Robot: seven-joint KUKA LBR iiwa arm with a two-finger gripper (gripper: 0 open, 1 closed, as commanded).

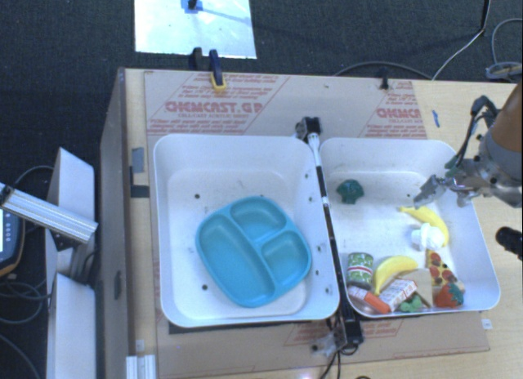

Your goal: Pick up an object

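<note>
— What are the two bins (237,153) made of?
— Smooth white plastic, faintly glossy. The blue divided plate (253,250) in the left one is glossy plastic too.
— And beneath the bins?
— Matt brown board (245,100), paper-faced with red print.

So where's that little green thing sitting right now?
The green toy lies alone in the right bin, toward its far left part near the divider, up from the can and bananas.

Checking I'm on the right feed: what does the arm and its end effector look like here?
At the view's right edge, the arm is grey with an orange patch at the top. Its end effector is metallic grey, with slim pointed fingers. Thin dark cables loop beside the wrist.
</note>
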